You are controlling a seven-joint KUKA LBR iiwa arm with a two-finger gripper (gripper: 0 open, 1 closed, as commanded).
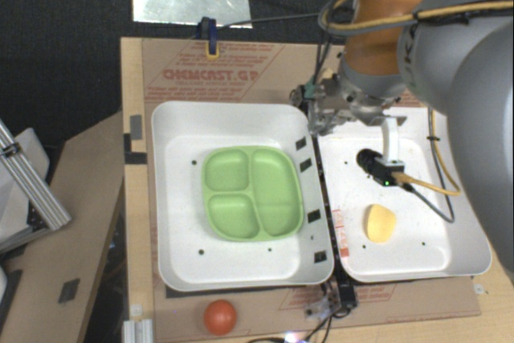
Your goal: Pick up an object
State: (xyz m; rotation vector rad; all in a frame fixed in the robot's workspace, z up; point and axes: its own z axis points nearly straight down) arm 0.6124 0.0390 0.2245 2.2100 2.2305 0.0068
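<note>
A small yellow lump (381,223) lies in the right white bin (426,257), towards its front. A green four-compartment plate (252,192) sits in the middle of the left white bin (181,253). My gripper (320,116) hangs over the far end of the wall between the two bins, well behind the yellow lump and to the right of the plate's far corner. The grey wrist and orange band cover it from above.
An orange-red ball (219,316) rests on the cardboard in front of the left bin, outside both bins. Black clips (313,214) run along the wall between the bins. A metal rail (32,181) stands at the left edge.
</note>
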